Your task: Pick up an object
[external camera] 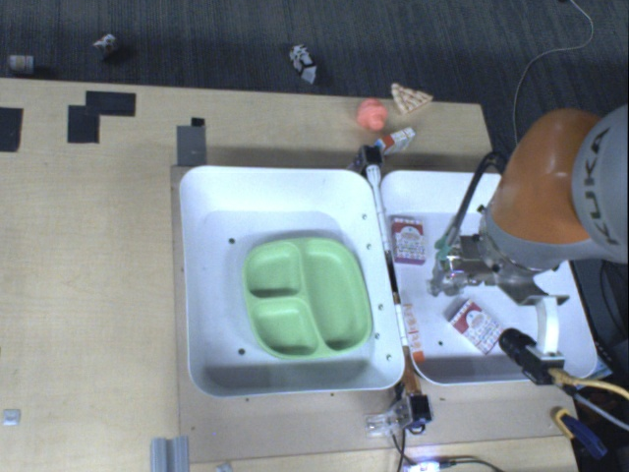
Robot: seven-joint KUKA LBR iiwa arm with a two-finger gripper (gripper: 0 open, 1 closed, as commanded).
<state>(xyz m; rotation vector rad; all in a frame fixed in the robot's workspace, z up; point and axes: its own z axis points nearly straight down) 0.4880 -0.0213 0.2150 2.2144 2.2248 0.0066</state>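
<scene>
My end effector (444, 275) hangs over the right bin (580, 357), low above its floor, and I cannot tell from this angle how it is set or whether it has hold of anything. I count two white bins on the worktop (88, 293), side by side. The left bin (201, 205) holds one thing, a green divided tray (308, 296) with three compartments, lying flat near the middle. My bin holds two small red-and-white packets: one packet (408, 239) lies near the dividing wall, toward the far end, and the other packet (474, 324) lies tilted just beside my end effector, on the near side. My orange band (539, 180) and grey wrist cover much of the bin's right half, so I cannot tell what lies beneath them. Past the bins, on the worktop's far edge, sit one pink ball (371, 115), one wedge-shaped piece (411, 97) and a small red-and-white tube (396, 142). A few small bits lie scattered on the dark floor (246, 18) beyond.
</scene>
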